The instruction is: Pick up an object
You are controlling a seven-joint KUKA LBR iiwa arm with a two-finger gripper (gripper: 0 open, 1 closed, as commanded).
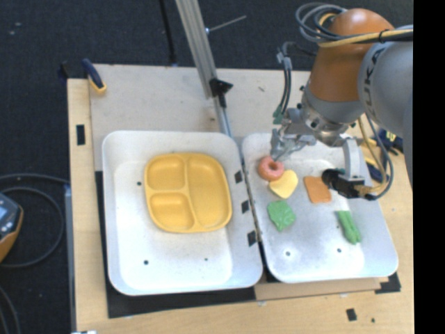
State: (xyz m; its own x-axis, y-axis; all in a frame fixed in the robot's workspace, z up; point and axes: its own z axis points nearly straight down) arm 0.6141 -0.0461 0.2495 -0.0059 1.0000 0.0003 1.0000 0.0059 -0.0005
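two white bins are sitting side by side on the bench, and from where i'm standing the near half of the right bin [361, 256] is carrying a green leafy piece [281, 216] and a green stick [348, 226] near its right wall. a little further in, a pale yellow heart [284, 184] is lying touching a pink doughnut [270, 168], with an orange square [317, 190] just beside the heart on the right. the left bin [125, 256] is holding a yellow divided plate [188, 191].

further back, the gripper [281, 148] is hanging right over the doughnut's far edge, its tips looking very near or touching it. i cannot tell how far apart the fingers are standing, and nothing is showing between them, so i'm not calling it a hold.

i'm judging this to be the reaching-down step, with the doughnut as the likely pick. the next move is calling for the tips to straddle the ring cleanly, without nudging the heart, then close and lift straight up.
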